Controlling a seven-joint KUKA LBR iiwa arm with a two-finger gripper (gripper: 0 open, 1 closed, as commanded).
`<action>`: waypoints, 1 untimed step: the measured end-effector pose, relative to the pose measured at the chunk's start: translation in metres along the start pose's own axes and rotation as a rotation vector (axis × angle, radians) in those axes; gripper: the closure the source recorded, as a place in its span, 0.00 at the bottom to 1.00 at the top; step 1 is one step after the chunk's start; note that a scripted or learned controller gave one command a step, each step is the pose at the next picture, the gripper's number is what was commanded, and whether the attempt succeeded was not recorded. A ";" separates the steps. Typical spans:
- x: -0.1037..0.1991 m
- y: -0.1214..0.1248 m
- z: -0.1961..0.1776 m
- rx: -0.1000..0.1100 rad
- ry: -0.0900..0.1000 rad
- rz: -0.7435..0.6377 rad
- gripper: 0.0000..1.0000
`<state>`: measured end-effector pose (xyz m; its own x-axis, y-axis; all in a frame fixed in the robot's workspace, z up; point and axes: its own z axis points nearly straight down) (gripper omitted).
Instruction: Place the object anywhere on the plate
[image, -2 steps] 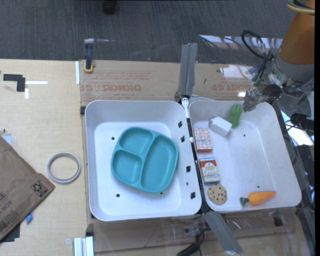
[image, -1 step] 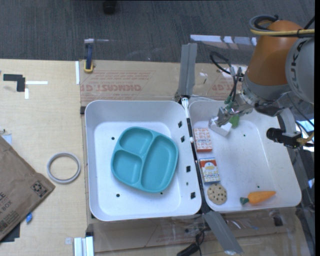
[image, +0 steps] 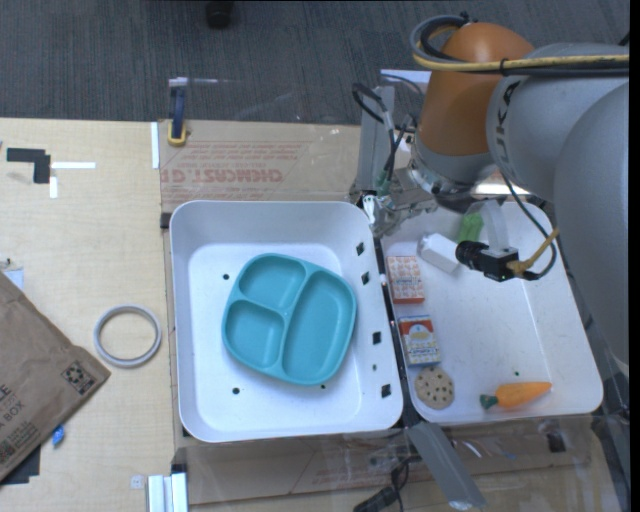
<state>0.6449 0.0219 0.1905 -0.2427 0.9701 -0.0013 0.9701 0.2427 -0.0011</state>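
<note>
Left bin (image: 190, 330): white, shallow; holds one teal plate (image: 290, 318) with three compartments, lying slightly askew near the bin's centre, nothing on it.

Right bin (image: 560, 350), just beside the plate's bin: holds a small red-and-white box (image: 405, 279) nearest the plate's far end, a second printed box (image: 419, 340) below it, a round speckled cookie (image: 434, 388) at the near corner, an orange carrot (image: 520, 395) well away from the plate by the near rim, a white block (image: 438, 251) and a green piece (image: 470, 226), partly hidden by the arm.

Gripper (image: 385, 205): over the far end of the divider, beyond the plate. Finger opening: cannot tell; nothing seen held.
</note>
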 end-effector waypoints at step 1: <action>0.003 -0.052 -0.008 0.001 0.001 -0.032 1.00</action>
<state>0.5935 0.0121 0.1983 -0.2738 0.9618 -0.0005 0.9618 0.2738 -0.0023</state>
